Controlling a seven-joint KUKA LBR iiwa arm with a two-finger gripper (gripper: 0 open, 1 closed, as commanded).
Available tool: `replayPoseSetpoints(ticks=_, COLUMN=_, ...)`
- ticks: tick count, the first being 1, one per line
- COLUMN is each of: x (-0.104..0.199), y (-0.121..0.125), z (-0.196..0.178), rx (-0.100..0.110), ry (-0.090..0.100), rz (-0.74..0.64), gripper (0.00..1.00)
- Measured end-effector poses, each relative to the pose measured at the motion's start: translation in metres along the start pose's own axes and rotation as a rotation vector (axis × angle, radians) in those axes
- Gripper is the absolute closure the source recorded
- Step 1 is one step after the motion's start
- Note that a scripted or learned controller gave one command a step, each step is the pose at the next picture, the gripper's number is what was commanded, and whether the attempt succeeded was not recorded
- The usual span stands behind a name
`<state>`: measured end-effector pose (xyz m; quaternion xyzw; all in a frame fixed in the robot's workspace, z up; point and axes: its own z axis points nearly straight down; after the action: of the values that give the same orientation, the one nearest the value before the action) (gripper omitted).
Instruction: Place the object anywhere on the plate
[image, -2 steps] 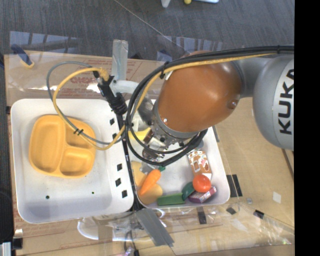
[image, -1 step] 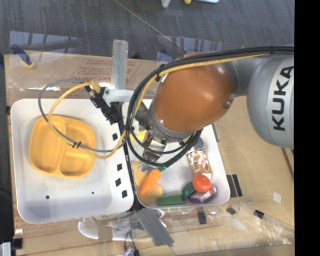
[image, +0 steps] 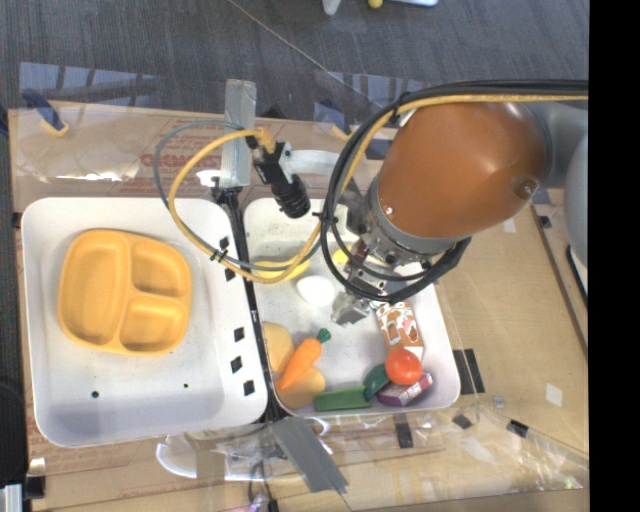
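carrot (image: 301, 362) — beside end effector (image: 349, 312); apart

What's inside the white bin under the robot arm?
The right bin holds a carrot, a tomato, a green vegetable, a small carton and a white piece. The arm covers the bin's far part.

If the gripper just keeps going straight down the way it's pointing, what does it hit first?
Most likely the bare floor of the right bin, below the gripper. The carrot and small carton sit to either side, though depth is uncertain.
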<state>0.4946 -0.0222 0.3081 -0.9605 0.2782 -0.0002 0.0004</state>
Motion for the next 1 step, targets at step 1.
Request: replayPoseSetpoints(ticks=1, x=-0.0375, y=-0.0405, z=0.0530, rx=-0.002, ry=-0.005, rz=-0.059, gripper=1.00)
